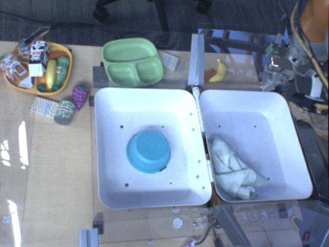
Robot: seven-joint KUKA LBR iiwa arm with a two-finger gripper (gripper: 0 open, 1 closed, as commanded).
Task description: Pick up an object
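Green divided tray [131, 62] behind left bin [108, 189]; yellow toy bowl [38, 68], purple grapes [79, 95] on bench [46, 189]

A round blue bowl [148, 151] sat, apparently upside down, near the middle of the left bin [110, 189]. A crumpled white cloth [231, 169] lay in the right bin [288, 138], bunched against its left wall and reaching toward the near edge.

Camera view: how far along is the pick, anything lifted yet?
Done: nothing looks picked. The blue bowl sits upside down on the floor of the left bin, and the white cloth lies crumpled in the right bin. In hand: the arm is at the upper right, away from both. Left: the approach, grasp and lift.
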